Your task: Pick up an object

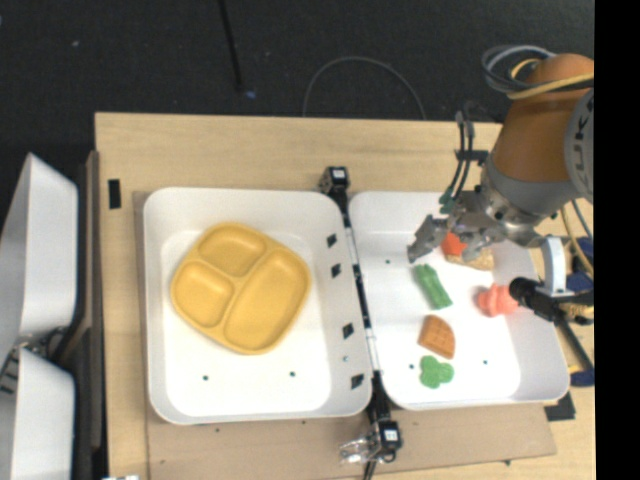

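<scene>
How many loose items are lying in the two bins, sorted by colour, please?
Yellow: 1, the divided plate in the left bin.
Green: 2, a long block and a clover-shaped piece.
Orange-brown: 1, a waffle-like wedge.
Pink: 1, a small lump.
Orange-red: 1, a piece under the tool, partly hidden.
Total: 6

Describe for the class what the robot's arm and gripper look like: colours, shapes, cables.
The arm is a thick rounded body with an orange band and grey sections. Thin dark cables run beside its wrist. The gripper is small, grey and metallic, with two short fingers.
</scene>
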Controlling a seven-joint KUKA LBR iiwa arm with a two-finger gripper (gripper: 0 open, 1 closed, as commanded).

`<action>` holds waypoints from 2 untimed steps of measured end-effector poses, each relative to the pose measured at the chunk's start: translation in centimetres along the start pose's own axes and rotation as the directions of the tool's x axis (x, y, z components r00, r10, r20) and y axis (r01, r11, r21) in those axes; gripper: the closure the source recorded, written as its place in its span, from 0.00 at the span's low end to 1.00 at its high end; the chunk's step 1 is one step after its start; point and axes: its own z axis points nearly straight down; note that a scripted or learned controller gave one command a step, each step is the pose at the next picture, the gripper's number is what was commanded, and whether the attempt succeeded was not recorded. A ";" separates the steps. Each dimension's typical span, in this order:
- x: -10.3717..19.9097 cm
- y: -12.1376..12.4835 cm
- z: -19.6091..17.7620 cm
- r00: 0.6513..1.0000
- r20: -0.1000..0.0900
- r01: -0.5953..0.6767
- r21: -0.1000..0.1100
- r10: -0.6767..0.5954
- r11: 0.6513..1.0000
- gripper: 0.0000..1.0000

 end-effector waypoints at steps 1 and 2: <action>0.0 0.3 -0.7 1.000 0.002 0.003 -0.014 -0.003 1.000 0.00; -0.4 0.7 5.5 1.000 0.003 -0.001 -0.009 0.001 1.000 0.00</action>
